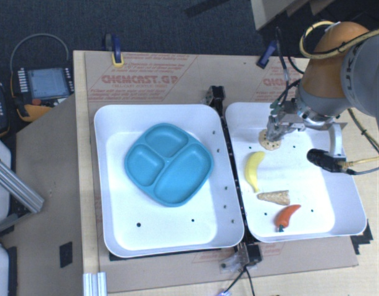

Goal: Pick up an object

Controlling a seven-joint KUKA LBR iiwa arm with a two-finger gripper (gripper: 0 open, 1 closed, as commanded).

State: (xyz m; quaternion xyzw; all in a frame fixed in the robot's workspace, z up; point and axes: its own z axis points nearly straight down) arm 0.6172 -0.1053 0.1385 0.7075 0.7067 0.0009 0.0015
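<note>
Seen from above, a grey arm [356, 73] with an orange band [331, 48] reaches in from the upper right of the frame and lowers its gripper [274, 134] into the right bin [344, 217]. The gripper's tip stands directly over a small round cookie [271, 143] near that bin's upper left corner, apparently touching it; whether the claw is apart, together or clamped on the cookie cannot be told from this angle.

Below the cookie, toward the bin's left side, lies a yellow banana [254, 170]. Further down sits a tan wedge [274, 197], and just below that a red pepper [286, 216] with a green stem, near the bin's lower edge.

The left bin [115, 221], at the frame's centre, holds a blue divided plate [169, 164], set at a tilt to the bin's walls. Both bins rest on a brown board [91, 79] with red lettering, and a small screen [46, 82] sits at upper left.
</note>
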